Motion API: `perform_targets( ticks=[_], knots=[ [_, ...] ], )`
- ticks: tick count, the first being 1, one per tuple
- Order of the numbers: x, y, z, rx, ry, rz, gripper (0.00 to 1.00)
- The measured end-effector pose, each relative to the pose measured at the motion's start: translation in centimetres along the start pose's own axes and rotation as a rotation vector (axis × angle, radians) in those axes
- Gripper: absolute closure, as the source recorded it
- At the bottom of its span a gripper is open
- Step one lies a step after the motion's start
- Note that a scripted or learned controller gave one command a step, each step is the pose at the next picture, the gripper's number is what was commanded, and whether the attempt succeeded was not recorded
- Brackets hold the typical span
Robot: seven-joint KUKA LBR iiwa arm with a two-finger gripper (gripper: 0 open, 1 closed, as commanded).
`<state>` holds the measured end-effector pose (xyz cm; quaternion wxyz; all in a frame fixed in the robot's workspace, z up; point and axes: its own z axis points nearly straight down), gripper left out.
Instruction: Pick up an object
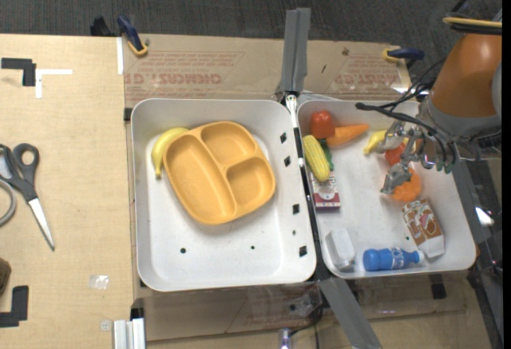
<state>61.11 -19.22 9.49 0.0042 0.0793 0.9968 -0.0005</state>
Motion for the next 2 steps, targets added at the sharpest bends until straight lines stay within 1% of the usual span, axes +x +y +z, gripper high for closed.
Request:
perform_targets(
  ticks=[1,2],
  knots=[
    [6.6,-1.8,0.2,0.0,0.006,0.028,0.0],
    [6.5,2.2,0.2,-0.001,0.007,0.065,0.0]
  ],
)
